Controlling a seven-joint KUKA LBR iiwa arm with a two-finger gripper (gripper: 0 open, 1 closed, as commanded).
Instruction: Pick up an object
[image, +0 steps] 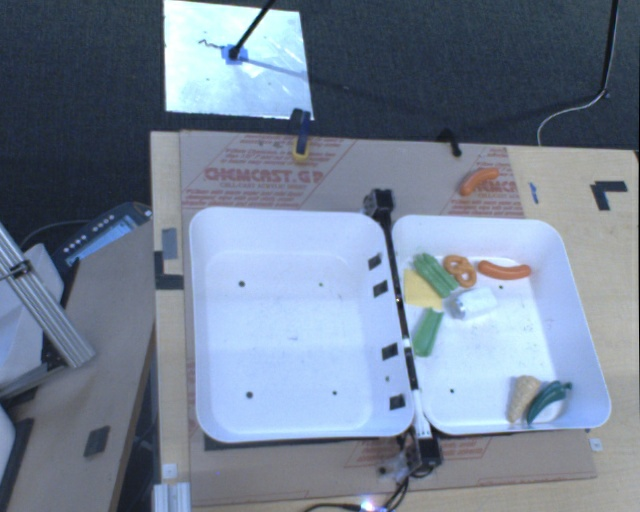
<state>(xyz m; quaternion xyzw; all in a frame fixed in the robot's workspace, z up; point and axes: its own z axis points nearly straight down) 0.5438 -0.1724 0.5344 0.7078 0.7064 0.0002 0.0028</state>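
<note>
Corn cob (522, 397) in right bin (580, 330)

Right bin (575, 300) holds toy foods crowding its left edge and near-right corner (one orange sausage (479, 181) lies outside, beyond its far edge).

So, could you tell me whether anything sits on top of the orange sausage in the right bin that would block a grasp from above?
Nothing visible does: the orange sausage lies uncovered near the far wall of the right bin, apart from the pretzel beside it.
</note>
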